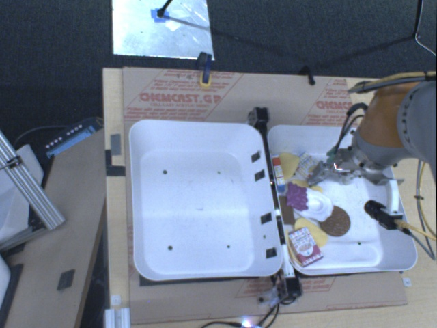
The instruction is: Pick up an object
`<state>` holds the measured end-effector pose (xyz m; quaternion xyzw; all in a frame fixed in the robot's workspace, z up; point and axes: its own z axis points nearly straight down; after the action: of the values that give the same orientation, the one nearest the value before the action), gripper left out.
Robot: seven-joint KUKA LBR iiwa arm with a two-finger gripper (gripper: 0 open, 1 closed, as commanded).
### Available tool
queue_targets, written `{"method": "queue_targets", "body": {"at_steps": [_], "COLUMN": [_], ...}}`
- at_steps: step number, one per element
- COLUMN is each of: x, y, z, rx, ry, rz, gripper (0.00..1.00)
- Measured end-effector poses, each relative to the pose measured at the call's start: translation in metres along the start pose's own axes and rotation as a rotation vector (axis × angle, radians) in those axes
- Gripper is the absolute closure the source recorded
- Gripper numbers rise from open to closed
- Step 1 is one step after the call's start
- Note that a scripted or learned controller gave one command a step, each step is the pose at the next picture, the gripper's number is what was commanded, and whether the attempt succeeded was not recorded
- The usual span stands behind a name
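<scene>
Hovering: pincer point(326, 169) over right bin point(396, 255) | grip state: cannot tell | nearest: crinkled silvery packet point(307, 167), yellow beneath

The desk point(116, 203) carried a brown printed board point(184, 94), and on that board two shallow white bins sat side by side, touching. The left bin point(140, 183) lay beside the right bin point(396, 251), which held small items.

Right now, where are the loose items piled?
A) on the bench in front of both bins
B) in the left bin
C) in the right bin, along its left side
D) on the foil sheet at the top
C: the purple toy, brown disc and red packet all lie in the right bin, near its left wall.
</scene>
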<state>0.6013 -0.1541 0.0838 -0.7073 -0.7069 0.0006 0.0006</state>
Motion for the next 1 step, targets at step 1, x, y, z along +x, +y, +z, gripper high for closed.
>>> {"method": "queue_targets", "body": {"at_steps": [1], "x": [0.0018], "y": [0.0017], "z": [-0.0007], "rx": [-0.003], "ry": [0.0], "rz": [-0.002], "gripper": [0.0]}}
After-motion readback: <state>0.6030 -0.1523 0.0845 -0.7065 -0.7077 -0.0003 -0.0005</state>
